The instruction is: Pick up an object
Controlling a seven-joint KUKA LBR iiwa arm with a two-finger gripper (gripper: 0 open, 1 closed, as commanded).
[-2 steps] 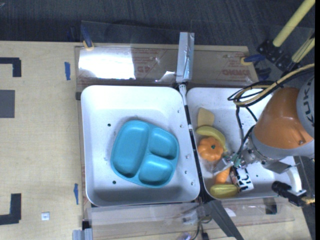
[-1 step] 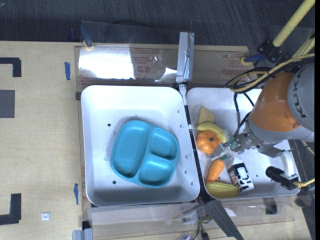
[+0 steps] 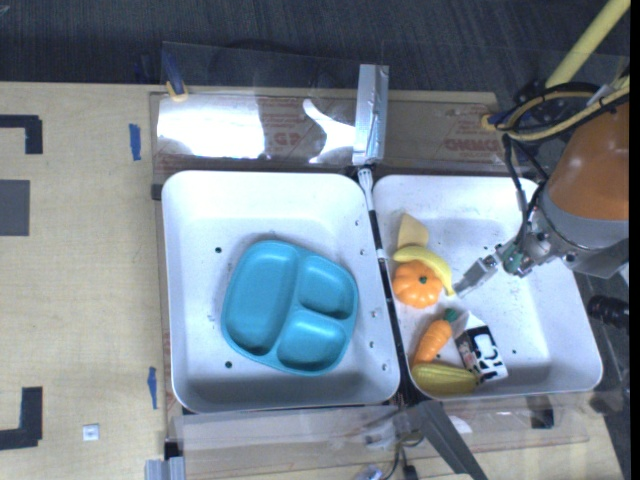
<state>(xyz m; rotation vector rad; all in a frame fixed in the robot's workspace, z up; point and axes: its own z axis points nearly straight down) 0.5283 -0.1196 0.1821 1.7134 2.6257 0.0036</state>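
Five toys crowd left side of right bin point(image 3: 560, 363), so I reach low from right. My gripper point(image 3: 470, 278) just right of pumpkin point(image 3: 417, 285), touching banana point(image 3: 428, 263) perhaps (spread or pinched, cannot tell). Carrot point(image 3: 433, 340) below pumpkin.

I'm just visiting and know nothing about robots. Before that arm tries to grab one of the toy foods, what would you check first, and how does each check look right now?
1. Things to pick lie in the right bin: ok; a toy pumpkin, banana, carrot and more.
2. Gripper sits over that bin: ok, just right of the pumpkin.
3. Fingers ready to close: cannot tell.
4. Gripper not already holding something: cannot tell.
5. Target stands apart from its neighbours: not ok; the pumpkin touches the banana.
6. Left bin stays out of the way: ok, it holds a blue divided plate.
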